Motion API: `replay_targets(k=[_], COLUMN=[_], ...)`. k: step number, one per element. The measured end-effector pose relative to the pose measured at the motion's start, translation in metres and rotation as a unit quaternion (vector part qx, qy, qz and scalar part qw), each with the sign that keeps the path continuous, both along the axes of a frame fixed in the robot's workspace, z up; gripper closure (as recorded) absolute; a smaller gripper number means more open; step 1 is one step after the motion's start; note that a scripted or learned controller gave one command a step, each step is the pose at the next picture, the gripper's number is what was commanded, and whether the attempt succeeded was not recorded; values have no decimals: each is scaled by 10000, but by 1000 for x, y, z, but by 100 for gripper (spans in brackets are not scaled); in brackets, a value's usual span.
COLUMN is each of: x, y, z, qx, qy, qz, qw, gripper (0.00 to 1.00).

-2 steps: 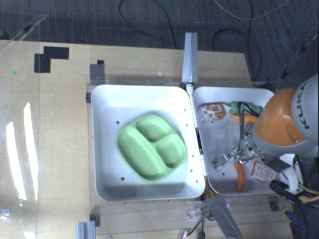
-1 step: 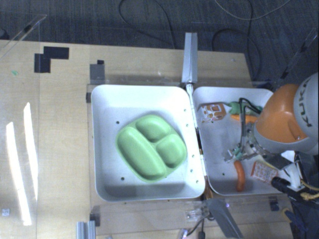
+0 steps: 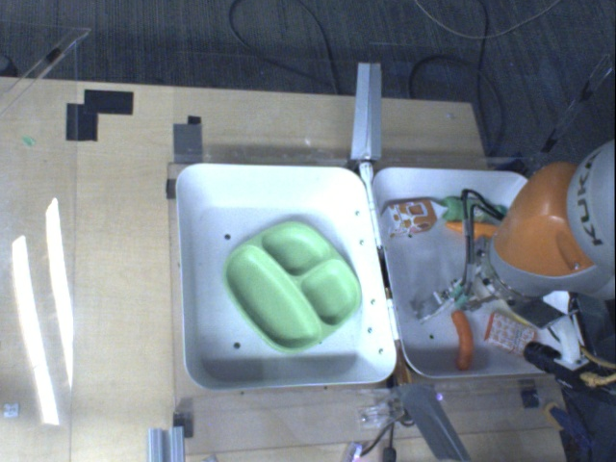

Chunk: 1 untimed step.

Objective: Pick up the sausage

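The sausage [image 3: 463, 340], orange-red and slim, lies lengthwise near the front wall of the right bin [image 3: 423, 354]. My gripper [image 3: 443, 299] hangs low over the floor of that bin. It is just up and to the left of the sausage's upper end, and the sausage is not lifted. The grey arm with its orange band [image 3: 541, 234] reaches in from the right and covers the bin's right side.
In the right bin, an orange-and-white packet [image 3: 412, 217] and a carrot-like orange piece [image 3: 474, 227] lie at the back. A small printed packet [image 3: 507, 332] lies right of the sausage. The left bin [image 3: 202, 258] holds a green divided plate [image 3: 292, 284].
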<state>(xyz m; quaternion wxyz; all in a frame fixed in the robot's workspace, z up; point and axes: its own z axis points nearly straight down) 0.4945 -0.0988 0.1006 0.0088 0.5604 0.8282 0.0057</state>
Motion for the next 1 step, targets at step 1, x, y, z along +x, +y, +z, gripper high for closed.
replay_targets(k=[1], x=[-2], y=[-1], z=[-11], qx=[-16], qy=[17], qz=[843], qw=[9964], gripper=[0])
